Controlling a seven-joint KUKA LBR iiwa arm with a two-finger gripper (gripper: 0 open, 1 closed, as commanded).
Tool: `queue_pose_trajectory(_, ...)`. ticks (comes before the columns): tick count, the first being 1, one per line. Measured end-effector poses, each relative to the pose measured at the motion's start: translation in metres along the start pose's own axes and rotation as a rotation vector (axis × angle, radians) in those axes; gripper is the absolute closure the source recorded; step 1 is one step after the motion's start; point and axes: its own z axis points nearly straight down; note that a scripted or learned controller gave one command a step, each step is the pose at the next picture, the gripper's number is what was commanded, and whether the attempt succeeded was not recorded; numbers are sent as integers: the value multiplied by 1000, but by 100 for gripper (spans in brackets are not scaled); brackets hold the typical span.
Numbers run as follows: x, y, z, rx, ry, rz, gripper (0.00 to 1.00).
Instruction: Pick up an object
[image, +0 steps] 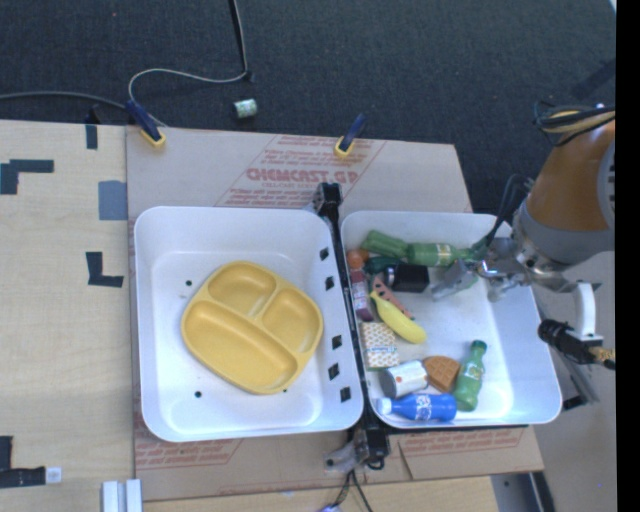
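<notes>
The claw hangs over the far part of the right bin, just beside a bottle lying to its left. Nearer the camera and left of the claw lies a banana, with a small box past it. Well in front of the claw stand a second bottle and a can. Far left of the claw, a divided plate lies in the left bin.

Two white bins sitting side by side; one yellow divided plate; three bottles, two green, one blue; one banana
</notes>
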Motion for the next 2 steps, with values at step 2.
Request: queue_pose_trajectory(2, 31, 77, 110, -2, -2, -1, 0)
